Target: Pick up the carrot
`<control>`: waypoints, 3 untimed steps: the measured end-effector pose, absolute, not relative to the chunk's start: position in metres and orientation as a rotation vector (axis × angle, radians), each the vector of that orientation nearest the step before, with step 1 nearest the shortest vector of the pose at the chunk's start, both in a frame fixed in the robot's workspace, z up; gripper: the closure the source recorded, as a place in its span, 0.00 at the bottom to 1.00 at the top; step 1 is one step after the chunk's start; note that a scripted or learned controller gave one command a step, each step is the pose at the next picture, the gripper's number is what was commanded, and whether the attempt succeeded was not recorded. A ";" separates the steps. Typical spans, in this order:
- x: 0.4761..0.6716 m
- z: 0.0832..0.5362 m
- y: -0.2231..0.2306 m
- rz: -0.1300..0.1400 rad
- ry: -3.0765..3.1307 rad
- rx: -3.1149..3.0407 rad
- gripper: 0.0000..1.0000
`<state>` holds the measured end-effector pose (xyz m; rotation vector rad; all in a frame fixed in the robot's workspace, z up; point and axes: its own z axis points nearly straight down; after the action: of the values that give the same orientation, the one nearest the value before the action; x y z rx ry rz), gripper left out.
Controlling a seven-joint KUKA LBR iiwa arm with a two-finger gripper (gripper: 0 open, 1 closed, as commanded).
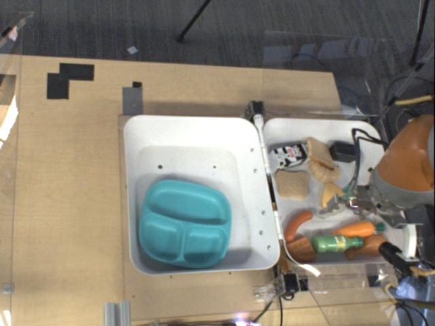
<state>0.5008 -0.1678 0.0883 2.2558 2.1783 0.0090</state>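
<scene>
Right then, the gripper (355, 206) hung just above the carrot (356, 230); I could not tell its jaws' state. It might grab the green bottle (335, 243) touching it instead.

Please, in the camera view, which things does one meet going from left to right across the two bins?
Teal tray → hot dog → green bottle → carrot → gripper
</scene>
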 end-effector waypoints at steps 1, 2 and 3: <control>0.505 0.101 -0.166 0.020 2.179 2.245 1.00; 0.505 0.100 -0.167 0.019 2.180 2.246 0.00; 0.541 0.087 -0.193 0.009 1.537 2.745 0.00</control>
<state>0.5409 -0.1926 0.0872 2.7448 1.5370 0.0093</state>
